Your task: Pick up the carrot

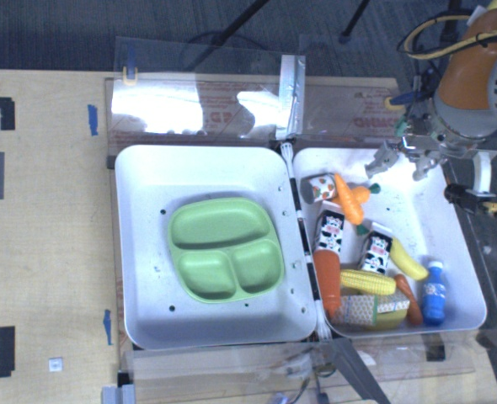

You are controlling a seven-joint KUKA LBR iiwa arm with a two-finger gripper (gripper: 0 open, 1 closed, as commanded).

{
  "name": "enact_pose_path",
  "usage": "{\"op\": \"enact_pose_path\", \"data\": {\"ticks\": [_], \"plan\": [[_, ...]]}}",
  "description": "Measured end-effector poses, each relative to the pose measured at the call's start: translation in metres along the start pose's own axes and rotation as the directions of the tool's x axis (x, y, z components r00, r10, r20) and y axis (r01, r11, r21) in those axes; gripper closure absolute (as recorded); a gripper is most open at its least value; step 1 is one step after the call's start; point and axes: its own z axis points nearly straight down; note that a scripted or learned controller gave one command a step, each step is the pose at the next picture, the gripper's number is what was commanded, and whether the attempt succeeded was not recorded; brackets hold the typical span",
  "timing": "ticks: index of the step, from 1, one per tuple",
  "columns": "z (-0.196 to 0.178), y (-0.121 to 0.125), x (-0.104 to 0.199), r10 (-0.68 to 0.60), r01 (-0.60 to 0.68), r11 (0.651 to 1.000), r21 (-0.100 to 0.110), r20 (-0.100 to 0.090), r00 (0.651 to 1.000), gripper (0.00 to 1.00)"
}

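Above the right bin (pixel 463 251), the hand (pixel 400 160) hangs spread, empty, near the carrot (pixel 348 199).

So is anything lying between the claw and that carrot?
No. In the camera view, bare white bin floor separates the gripper from the carrot, whose green top points toward it.

The carrot (pixel 349 199) is orange with a green stub at one end. It lies flat and slanted in the right bin (pixel 463 225), below and to the left of the gripper (pixel 402 164), apart from its fingers.
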Motion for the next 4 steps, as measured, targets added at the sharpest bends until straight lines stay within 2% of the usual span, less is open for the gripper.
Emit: {"op": "enact_pose_path", "data": {"ticks": [1,2,3,4], "plan": [[-0.007,-0.056,-0.019,0.289,-0.289,0.957,0.003,-0.001,0.957,0.0],[-0.017,-0.056,-0.019,0.288,-0.288,0.958,0.002,-0.001,0.958,1.0],[-0.017,-0.056,-0.019,0.288,-0.288,0.958,0.002,-0.001,0.958,0.0],[0.083,-0.056,0.063,0.193,-0.193,0.981,-0.005,-0.001,0.981,0.0]]}}
